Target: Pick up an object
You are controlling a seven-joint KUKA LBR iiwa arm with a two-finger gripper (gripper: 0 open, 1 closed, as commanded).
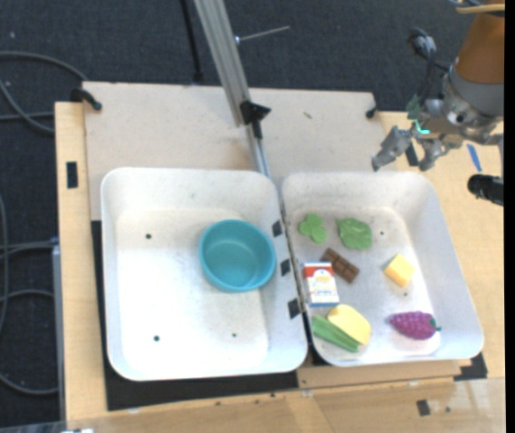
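My gripper (408, 153) hangs above the far edge of the right bin (451, 242), its fingers spread open with nothing between them. Inside that bin lie two green leafy toys (312, 227) (355, 233), a brown chocolate bar (340, 265), a yellow cheese wedge (400, 270), a small red and white carton (321, 284), a yellow and green corn cob (344, 326) and a purple grape bunch (413, 325). A blue bowl (236, 255) sits in the left bin (140, 332).
A slanted aluminium post (225, 52) rises from the bench behind the seam between the bins. Black cables (4, 70) lie on the dark floor at the left. Bare bench board stretches behind both bins.
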